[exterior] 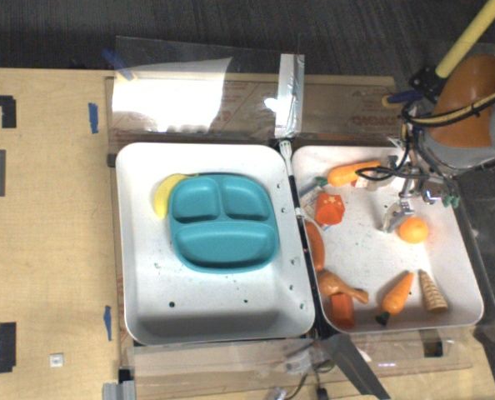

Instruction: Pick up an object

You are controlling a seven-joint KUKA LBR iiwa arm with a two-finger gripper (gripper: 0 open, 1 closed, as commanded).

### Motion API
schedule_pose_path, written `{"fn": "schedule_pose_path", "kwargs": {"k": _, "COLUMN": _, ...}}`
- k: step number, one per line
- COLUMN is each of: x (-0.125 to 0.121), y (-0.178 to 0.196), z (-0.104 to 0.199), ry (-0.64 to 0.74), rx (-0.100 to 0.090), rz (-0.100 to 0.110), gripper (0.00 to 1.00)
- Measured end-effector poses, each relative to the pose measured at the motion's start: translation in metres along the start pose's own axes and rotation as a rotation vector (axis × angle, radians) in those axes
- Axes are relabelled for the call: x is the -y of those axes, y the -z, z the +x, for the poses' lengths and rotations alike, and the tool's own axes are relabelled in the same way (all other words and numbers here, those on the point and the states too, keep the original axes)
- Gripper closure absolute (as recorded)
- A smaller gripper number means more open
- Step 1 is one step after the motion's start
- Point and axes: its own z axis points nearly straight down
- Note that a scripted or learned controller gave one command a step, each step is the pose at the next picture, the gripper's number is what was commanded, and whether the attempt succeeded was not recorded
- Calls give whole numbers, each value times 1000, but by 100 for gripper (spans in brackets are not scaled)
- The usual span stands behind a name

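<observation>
Toys crowd the right bin (pixel 468 265); its bare middle floor offers passage.

The teal divided plate (pixel 222 222) in the left bin (pixel 139 307) covers most of a yellow object (pixel 162 194), so only a curved sliver shows at its upper left and its kind cannot be told. Along the right bin's (pixel 468 294) left wall, an orange piece (pixel 314 244) and a red-orange piece (pixel 341 308) are partly hidden by the bin edge. The arm (pixel 472 90) is cut off by the right edge of the view. The gripper (pixel 400 215) is small and tangled among cables (pixel 402 152); its fingers are too fine to read against the small orange ball (pixel 412 230) just beside it. A grey bar (pixel 360 375) at the bottom runs out of the view.
</observation>
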Motion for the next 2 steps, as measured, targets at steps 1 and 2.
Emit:
{"fn": "schedule_pose_path", "kwargs": {"k": 1, "x": 32, "y": 0, "z": 10, "ry": 116, "rx": 0, "rz": 2, "gripper": 0}}
{"fn": "schedule_pose_path", "kwargs": {"k": 2, "x": 21, "y": 1, "z": 84, "ry": 15, "rx": 1, "rz": 1, "gripper": 0}}
